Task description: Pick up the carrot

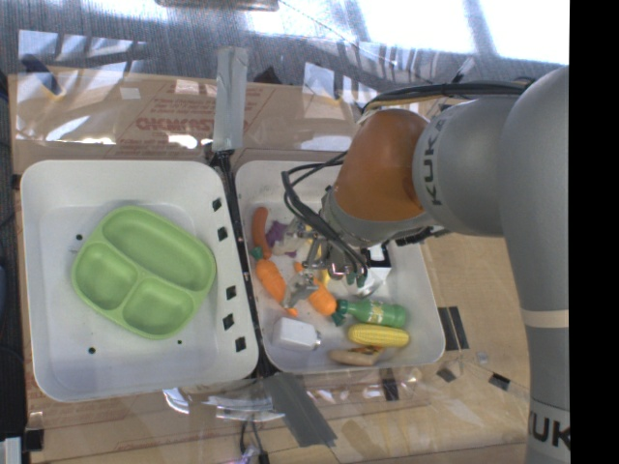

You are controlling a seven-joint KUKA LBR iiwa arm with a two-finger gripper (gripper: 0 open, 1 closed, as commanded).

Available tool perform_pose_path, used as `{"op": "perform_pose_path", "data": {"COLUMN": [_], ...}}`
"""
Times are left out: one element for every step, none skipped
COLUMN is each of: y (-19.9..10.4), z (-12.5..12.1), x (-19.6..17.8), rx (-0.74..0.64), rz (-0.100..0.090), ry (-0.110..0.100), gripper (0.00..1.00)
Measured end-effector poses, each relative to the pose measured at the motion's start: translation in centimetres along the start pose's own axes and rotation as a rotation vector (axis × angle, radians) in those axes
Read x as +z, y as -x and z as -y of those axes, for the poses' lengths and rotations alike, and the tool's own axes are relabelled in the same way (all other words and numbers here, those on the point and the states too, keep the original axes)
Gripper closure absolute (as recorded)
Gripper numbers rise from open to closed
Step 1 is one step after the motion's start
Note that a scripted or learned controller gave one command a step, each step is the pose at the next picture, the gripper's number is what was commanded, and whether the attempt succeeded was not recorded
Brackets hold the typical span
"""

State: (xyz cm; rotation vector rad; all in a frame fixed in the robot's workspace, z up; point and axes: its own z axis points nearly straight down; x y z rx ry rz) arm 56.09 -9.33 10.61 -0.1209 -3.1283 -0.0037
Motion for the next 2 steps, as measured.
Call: {"op": "perform_pose_path", "data": {"y": [0.5,-8.6], "z": [0.2,-1.3], "x": [-1.7,-8.6], "rx": [-0.004,-0.263], "rz": [0.015,0.011], "ry": [-0.006,-0.003], "gripper": [1.00,1.00]}}
